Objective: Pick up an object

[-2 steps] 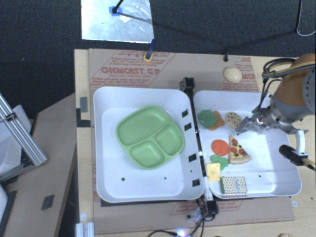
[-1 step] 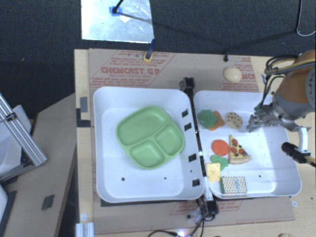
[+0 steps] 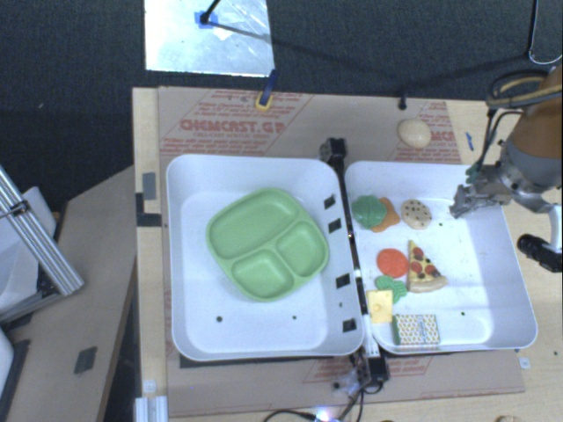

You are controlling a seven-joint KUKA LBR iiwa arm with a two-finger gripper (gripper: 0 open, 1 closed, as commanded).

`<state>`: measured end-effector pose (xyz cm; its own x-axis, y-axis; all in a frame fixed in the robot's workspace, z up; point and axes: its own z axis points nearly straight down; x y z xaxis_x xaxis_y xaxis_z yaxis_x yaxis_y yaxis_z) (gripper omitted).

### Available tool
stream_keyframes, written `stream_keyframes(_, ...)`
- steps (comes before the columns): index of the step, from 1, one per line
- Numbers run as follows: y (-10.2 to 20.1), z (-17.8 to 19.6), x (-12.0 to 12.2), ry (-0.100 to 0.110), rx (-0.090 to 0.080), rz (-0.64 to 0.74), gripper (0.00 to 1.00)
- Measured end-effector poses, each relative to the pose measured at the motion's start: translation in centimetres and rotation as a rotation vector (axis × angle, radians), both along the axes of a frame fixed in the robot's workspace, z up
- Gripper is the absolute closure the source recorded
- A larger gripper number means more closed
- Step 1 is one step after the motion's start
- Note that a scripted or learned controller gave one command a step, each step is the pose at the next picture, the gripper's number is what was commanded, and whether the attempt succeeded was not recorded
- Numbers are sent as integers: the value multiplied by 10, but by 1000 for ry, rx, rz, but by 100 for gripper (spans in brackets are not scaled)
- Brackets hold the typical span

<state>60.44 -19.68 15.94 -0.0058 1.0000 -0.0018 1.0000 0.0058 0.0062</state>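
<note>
Gripper over right bin, upper right; cannot tell jaw state. Cookie left of it, apart, beside broccoli. Pizza slice below. Cardboard reads "CHEMCAST GP".

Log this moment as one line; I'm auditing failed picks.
arm: over right bin | gripper: near back right, above floor | holding: nothing seen | toys: along left side | left bin: green tray

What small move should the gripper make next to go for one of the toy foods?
Probably shift left and lower toward the cookie. The gripper sits at the right bin's upper right edge, holding nothing visible, and the cookie is the nearest item, lying apart from its neighbours.
</note>
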Motion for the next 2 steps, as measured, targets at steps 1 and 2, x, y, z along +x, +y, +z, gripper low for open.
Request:
stream_keyframes(1, -7, 48, 7, 0, 0, 0, 100)
stream_keyframes(2, -7, 66, 8, 2, 1, 1, 100)
